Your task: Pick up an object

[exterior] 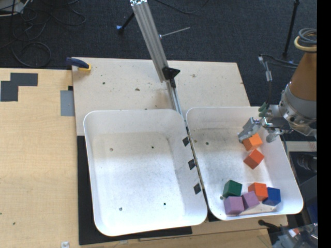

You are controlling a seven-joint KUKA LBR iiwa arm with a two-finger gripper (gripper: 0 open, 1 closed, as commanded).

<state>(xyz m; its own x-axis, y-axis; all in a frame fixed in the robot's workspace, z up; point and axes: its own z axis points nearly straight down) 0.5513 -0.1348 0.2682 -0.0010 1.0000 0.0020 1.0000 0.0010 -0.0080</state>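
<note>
The gripper (257, 129) closes its fingers on an orange cube (252, 141), tilted corner-down with no long axis, above the right bin (217, 119).

One fixed view is given, set above the bench (155, 81) and angled down at a slant. Both bins are taken in whole: left bin (98, 133) at centre, right bin (289, 190) toward the right edge. The arm (305, 81) is seen entering from the right, cut off by the frame. Dark floor with cables is caught along the top, so the camera is held fairly far back.
</note>
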